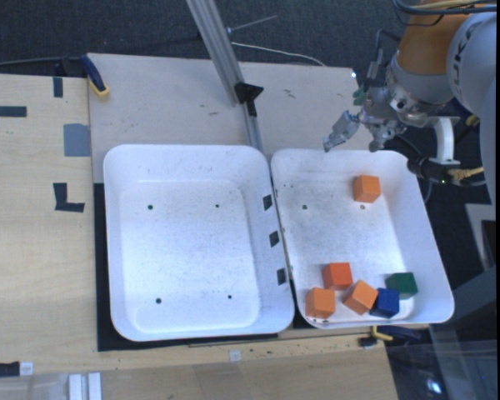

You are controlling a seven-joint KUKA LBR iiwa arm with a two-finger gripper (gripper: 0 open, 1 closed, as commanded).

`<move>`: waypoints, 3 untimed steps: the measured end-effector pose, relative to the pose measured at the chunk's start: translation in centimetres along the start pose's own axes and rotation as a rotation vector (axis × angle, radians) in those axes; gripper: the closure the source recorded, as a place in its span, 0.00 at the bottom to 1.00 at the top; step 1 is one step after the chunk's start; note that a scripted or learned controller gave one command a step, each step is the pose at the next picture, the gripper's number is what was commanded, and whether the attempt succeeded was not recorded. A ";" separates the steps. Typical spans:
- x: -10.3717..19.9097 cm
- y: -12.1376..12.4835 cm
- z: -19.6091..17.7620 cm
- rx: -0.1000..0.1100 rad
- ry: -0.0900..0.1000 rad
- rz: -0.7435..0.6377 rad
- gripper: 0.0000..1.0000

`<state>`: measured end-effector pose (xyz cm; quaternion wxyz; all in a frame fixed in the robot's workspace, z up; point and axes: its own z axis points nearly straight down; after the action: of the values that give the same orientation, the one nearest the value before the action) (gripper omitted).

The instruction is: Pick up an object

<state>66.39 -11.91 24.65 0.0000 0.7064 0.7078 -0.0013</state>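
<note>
Surface [175, 115]: pale board, dark floor beyond its far and right edges; wide bare stretch at left marked with dark tape pieces [62, 197]. A slanted metal rail [221, 52] crosses the far side and ends at the gap between the bins.

Left bin [117, 223]: shallow, white, speckled floor, open room across its whole floor.

Right bin [421, 223]: shallow, white, touching the left bin along its inner rim. Middle and left of its floor lie open. Contents: one orange cube [366, 188] alone near the far right corner; a cluster at the near edge of three orange cubes [337, 274], [320, 302], [360, 296], a blue cube [387, 302] and a green cube [402, 284], close together near the rim.

Arm [442, 40]: grey with orange band, at upper right.

Hand [343, 132]: above the far rim of the right bin, up and left of the lone orange cube, apart from it; nothing between its fingers; how far they are spread cannot be told.
</note>
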 end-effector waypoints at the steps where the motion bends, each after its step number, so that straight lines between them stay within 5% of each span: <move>1: -6.9 -2.7 11.9 0.008 0.001 0.005 0.00; 2: -8.4 1.0 13.3 -0.018 -0.004 -0.001 0.00; 3: -8.2 0.7 13.7 -0.025 -0.009 0.000 0.00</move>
<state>67.09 -20.11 10.97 0.0121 0.7063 0.7078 0.0042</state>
